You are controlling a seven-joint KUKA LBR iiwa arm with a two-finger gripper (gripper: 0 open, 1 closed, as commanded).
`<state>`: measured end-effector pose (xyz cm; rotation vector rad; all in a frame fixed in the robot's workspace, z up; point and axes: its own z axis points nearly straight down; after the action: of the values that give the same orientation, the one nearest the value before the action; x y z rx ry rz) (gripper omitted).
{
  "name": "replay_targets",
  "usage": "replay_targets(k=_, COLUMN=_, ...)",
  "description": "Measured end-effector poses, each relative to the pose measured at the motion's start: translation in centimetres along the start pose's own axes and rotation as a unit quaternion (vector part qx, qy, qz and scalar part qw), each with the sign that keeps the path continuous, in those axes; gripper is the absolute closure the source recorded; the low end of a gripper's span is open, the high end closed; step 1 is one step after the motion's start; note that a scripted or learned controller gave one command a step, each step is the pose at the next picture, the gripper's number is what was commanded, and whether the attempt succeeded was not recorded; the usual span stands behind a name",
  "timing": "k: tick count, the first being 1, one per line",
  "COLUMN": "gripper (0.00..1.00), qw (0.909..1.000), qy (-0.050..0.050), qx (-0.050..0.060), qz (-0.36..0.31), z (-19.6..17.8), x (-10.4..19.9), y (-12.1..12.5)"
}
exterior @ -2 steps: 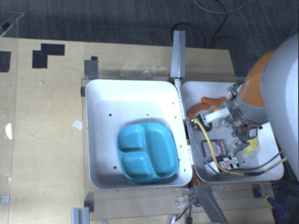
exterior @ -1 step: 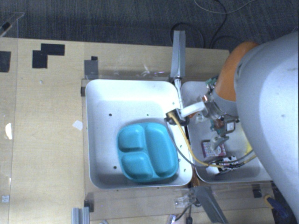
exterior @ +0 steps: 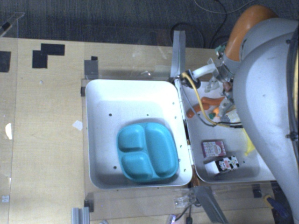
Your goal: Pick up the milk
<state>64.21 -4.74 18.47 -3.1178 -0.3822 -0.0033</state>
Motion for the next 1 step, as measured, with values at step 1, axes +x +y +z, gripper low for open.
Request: replay_targets(k=1, gripper=0.00, qw=1.0000, qy=0.000, qx=0.001, qz=-0.004, z=-0.04, x=-4.44, y=-5.58)
